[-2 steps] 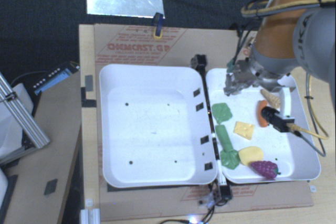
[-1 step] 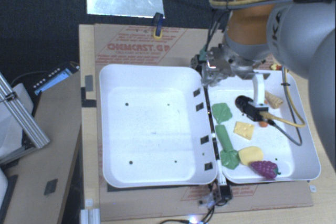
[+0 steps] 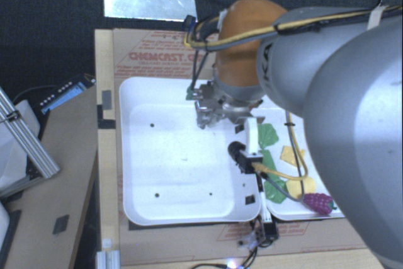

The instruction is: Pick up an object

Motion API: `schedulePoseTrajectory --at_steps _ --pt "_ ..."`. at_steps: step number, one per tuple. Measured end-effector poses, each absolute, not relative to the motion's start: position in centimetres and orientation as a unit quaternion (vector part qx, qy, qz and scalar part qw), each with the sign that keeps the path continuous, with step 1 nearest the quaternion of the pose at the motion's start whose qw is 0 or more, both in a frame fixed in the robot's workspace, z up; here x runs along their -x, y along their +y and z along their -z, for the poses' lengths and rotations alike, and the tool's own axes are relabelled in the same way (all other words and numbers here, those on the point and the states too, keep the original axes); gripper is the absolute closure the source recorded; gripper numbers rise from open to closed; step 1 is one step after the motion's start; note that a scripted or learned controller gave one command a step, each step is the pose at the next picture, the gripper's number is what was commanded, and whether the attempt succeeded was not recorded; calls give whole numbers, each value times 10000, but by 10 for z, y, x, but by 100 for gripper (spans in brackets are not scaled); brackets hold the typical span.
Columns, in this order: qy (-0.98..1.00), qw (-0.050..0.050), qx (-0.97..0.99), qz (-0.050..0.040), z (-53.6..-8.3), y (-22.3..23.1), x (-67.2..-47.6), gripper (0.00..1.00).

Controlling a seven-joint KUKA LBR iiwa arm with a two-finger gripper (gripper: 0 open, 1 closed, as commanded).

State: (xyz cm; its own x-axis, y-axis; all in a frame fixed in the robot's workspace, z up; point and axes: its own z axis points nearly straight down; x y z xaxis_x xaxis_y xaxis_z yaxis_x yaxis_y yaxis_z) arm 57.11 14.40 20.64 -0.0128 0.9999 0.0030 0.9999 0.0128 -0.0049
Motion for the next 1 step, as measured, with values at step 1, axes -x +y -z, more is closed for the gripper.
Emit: schedulePoseTrajectory --at_steps 1 --pt "-7102 -14 7040 40 -216 209 -644 100"
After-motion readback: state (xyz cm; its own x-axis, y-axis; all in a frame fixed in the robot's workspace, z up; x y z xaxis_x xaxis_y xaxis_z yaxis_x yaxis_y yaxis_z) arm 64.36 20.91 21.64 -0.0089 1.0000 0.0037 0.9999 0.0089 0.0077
